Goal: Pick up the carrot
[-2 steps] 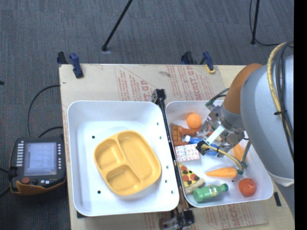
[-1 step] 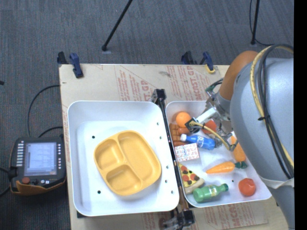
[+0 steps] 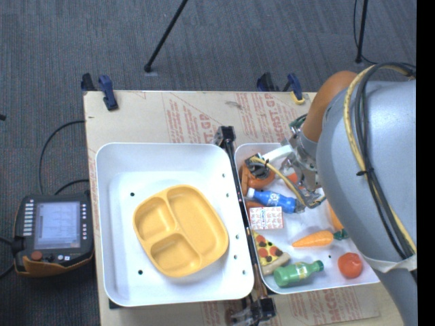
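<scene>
Right bin (image 3: 378,272), near edge: green bottle (image 3: 298,272) on its side, red tomato (image 3: 350,265) to its right, pizza slice (image 3: 270,251) against the left wall. All lie loose and unsorted, presumably tipped in as clutter for the pick.

Just behind them is the carrot (image 3: 314,238). It lies flat, crosswise in the bin, with its green top towards the arm. It sits between the pizza slice and the tomato and touches neither, so it looks open to approach from above.

Further back are a small red-and-white card (image 3: 265,217) and a blue bottle (image 3: 272,198) on its side.

The gripper (image 3: 309,195) hangs low over the blue bottle's right end, apart from the carrot and behind it. Opening: cannot tell, the wrist hides it. No item is seen in its hold. Judgement: pick not yet made; the arm needs to come nearer.

Left bin (image 3: 109,182): one yellow divided plate (image 3: 180,229), all compartments bare.

Far edge: blue clamps (image 3: 107,90), apparently pinning the board (image 3: 170,114) down.
</scene>
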Robot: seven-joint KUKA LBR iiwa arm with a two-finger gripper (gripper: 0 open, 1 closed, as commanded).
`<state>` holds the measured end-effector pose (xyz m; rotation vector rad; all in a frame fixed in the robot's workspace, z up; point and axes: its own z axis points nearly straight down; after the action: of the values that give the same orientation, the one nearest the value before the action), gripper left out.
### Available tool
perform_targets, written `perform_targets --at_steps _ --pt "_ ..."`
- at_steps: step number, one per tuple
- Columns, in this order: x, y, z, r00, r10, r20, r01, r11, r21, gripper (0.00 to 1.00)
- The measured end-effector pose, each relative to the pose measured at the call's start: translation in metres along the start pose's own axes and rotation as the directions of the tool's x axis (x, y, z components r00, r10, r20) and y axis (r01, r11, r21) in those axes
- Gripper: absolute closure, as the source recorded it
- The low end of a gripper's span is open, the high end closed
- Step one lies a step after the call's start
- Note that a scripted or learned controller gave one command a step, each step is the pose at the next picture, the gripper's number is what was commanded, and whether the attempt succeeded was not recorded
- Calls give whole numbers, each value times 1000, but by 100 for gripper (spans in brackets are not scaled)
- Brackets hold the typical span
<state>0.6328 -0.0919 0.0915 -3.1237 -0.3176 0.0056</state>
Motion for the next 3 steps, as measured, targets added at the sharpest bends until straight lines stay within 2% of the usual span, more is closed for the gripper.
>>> perform_targets --at_steps 1,2,3 --pt "-78 17 4 979 -206 -1 206 979 1 0" --pt "-17 8 4 1000 -25 -1 25 1000 1 0" --pt "-19 104 -83 999 -45 -4 45 999 -2 0"
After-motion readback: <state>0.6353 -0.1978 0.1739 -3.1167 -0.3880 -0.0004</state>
